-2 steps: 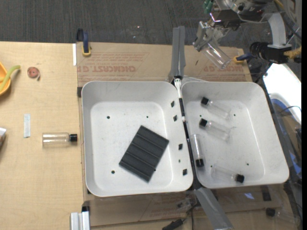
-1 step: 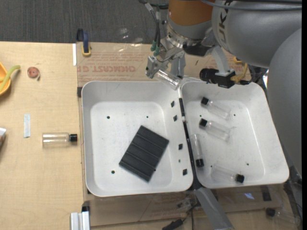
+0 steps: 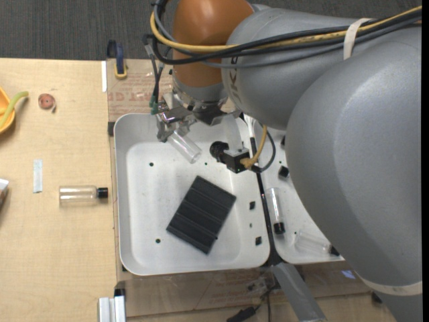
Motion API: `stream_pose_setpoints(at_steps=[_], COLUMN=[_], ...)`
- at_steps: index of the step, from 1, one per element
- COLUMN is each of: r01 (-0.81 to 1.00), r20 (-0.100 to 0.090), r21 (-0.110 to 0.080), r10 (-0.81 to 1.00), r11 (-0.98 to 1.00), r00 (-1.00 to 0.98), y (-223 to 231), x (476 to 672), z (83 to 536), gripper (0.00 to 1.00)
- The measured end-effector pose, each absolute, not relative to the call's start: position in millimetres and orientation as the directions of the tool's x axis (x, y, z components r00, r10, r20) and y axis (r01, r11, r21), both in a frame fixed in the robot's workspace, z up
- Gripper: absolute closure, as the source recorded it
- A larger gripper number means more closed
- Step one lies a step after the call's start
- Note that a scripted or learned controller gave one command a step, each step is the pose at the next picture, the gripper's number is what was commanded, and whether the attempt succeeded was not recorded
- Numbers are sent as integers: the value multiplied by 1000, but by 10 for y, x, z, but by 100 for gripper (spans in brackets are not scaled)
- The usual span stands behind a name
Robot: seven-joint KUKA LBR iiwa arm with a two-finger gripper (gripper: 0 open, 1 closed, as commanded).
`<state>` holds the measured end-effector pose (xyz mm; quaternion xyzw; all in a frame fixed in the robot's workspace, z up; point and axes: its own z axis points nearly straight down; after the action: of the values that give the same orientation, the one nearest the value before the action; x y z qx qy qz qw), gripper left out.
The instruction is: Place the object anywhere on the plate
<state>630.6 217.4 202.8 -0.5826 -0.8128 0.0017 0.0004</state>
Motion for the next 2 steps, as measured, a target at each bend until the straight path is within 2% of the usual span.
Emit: stream_pose_setpoints(at_steps=[1,2], r01=[741,550], r20=[-1,2], r21=[-1,-2], r10=[741,550], r11=[672,835], r00=[-672,-835], y=[699,1433], x=[6327,5483], z=[2409,1601], gripper=[100,100])
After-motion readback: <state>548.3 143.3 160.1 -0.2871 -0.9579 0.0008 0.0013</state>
